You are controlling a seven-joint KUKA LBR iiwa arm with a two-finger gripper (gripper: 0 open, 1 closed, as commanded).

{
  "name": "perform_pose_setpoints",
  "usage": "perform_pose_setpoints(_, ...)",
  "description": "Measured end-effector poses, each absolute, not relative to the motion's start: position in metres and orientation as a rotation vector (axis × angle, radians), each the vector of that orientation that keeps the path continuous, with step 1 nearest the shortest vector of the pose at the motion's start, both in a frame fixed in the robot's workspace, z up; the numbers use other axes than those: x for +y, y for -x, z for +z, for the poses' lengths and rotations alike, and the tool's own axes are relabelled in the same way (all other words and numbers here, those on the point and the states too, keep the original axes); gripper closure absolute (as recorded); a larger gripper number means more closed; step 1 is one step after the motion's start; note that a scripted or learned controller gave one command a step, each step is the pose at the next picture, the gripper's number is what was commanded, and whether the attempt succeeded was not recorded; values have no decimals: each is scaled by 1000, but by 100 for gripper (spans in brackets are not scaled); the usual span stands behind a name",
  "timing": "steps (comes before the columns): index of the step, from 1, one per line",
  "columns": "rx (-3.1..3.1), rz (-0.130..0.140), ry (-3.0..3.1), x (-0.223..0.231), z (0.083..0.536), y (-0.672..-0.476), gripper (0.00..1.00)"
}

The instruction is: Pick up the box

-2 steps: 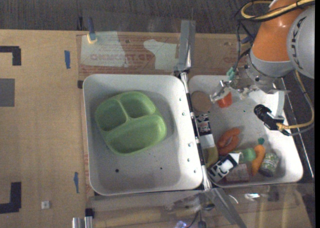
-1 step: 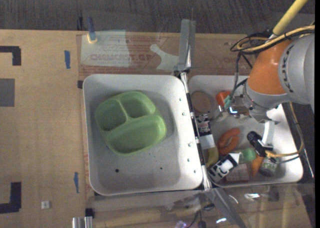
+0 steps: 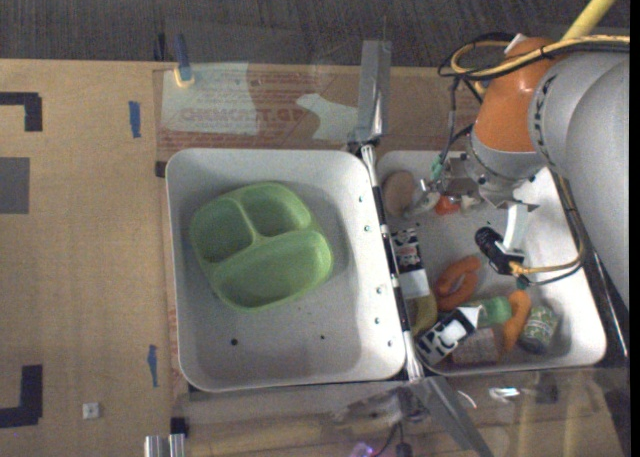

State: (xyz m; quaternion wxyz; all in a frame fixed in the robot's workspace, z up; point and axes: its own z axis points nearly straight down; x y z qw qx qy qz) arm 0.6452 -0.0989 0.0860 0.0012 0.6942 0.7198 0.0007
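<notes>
Faint reddish lettering is printed on the cardboard sheet (image 3: pixel 250 110) lying behind the left bin, under a clear film; the characters are too blurred to be read with certainty. Black-and-white printing is seen on a small box (image 3: pixel 447 333) and on a narrow carton (image 3: pixel 405 248) in the right bin, but no word can be made out.

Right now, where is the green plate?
The green plate lies in the left white bin, a little toward its upper half. The arm's tool is over the right bin, away from it.
</notes>
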Motion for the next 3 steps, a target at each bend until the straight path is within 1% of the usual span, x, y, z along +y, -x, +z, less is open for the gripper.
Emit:
perform_pose_setpoints(1,1826,1,-2557,-115,86,-583,0)
perform_pose_setpoints(2,1964,0,-2450,-91,86,-667,0)
perform_pose_setpoints(3,1850,0,-2537,-142,86,-587,0)
